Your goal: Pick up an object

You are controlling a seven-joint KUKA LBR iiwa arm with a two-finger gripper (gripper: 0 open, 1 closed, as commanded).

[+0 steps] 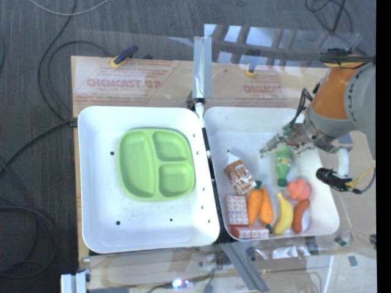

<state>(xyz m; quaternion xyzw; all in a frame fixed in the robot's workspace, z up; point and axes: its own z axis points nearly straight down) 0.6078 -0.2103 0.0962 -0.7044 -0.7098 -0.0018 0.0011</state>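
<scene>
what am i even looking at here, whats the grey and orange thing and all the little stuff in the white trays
One camera looks down at a slant on a bench with two shallow white bins. The grey and orange thing is a robot arm reaching in from the right; its gripper hangs over the right bin, just above a green toy bottle. That bin also holds toy food: a banana, two carrots, a sausage and small cartons. The left bin holds a green divided plate. Nothing looks lifted yet.

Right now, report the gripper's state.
Gripper: open, fingers spread above the green bottle in the right bin, holding nothing.
</scene>
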